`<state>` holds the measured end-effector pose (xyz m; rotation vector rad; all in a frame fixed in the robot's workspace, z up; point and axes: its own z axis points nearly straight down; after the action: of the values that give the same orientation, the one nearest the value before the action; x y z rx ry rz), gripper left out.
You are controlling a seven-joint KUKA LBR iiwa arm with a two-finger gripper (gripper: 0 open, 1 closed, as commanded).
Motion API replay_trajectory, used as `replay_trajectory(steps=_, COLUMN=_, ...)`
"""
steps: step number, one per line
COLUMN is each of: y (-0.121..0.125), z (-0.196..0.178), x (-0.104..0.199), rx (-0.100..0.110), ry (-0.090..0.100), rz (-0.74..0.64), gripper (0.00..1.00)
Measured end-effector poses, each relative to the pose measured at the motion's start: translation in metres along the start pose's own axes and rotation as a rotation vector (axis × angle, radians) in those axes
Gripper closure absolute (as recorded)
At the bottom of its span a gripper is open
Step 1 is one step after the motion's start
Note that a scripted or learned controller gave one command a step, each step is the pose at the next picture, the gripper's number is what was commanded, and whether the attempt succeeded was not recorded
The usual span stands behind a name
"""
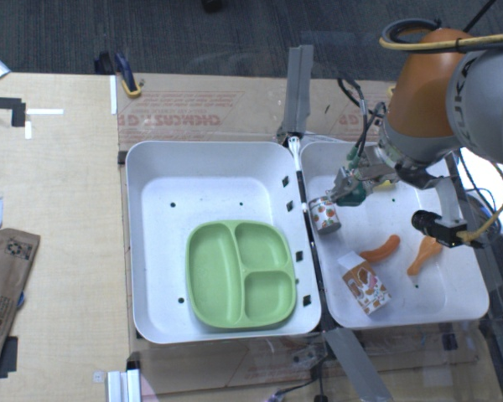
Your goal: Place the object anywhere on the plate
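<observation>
A green plate with three compartments lies in the left bin, towards its front. In the right bin a small patterned can stands near the left wall. My gripper hangs just right of the can and slightly behind it, low over the bin floor, with the can outside it. An orange carrot-like piece lies in the middle of the right bin, a second orange piece to its right. A small printed carton lies near the front.
The grey and orange arm reaches in over the right bin's back right. A raised divider separates the two bins. Cardboard lies behind the bins.
</observation>
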<state>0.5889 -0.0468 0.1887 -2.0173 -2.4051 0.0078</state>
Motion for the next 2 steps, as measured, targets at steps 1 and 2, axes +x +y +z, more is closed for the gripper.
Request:
replay_trajectory(steps=1, y=-0.007, z=-0.005, x=0.059, rx=-0.001, ry=0.0, rz=-0.103, gripper=1.0)
replay_trajectory(steps=2, y=-0.037, z=0.0, x=0.123, rx=0.0, ry=0.0, rz=-0.298, gripper=1.0)
